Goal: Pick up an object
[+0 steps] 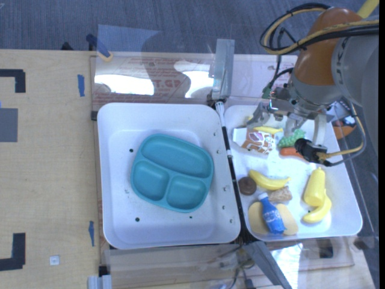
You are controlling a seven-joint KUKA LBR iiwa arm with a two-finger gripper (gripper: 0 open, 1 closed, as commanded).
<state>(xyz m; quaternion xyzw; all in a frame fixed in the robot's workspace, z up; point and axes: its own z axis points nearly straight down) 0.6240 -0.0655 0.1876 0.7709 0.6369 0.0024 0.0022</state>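
The hand point(278, 120) hung above a light, crinkly snack packet point(260, 141); its grip couldn't be told. Pinching the packet's edges looked best.

Smooth white plastic bins point(120, 221), matt teal plastic tray point(172, 171), glossy yellow plastic banana point(269, 180), pale wooden bench point(42, 179).

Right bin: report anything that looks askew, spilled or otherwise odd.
Nothing looks spilled or damaged. The right bin is simply crowded: a blue bottle lies tipped on a round yellow piece, and a banana rests against a brown disc. The teal tray sits skewed in the left bin.
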